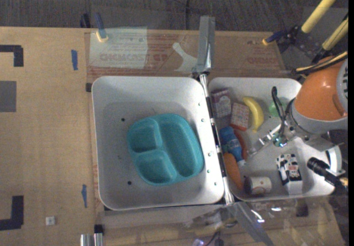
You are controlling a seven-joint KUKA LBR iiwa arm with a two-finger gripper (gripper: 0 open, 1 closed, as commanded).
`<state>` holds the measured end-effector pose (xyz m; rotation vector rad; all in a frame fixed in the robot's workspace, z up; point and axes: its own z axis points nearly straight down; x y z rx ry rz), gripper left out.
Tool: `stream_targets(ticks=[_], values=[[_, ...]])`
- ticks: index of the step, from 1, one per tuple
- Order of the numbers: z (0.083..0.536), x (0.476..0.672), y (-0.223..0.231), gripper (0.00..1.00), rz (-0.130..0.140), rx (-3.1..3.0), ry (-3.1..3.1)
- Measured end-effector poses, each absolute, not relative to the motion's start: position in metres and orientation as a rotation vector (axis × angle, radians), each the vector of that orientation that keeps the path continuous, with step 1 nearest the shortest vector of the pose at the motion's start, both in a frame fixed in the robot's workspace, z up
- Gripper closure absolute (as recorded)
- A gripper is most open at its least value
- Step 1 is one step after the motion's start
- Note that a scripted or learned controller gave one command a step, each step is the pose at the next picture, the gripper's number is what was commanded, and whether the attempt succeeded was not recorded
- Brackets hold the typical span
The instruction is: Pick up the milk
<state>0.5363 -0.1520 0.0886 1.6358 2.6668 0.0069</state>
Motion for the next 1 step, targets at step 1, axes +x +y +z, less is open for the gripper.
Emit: stream_targets(ticks=[1], values=[[0.142,0.5419,-0.1923,0.0,0.001,1.512,2.747]])
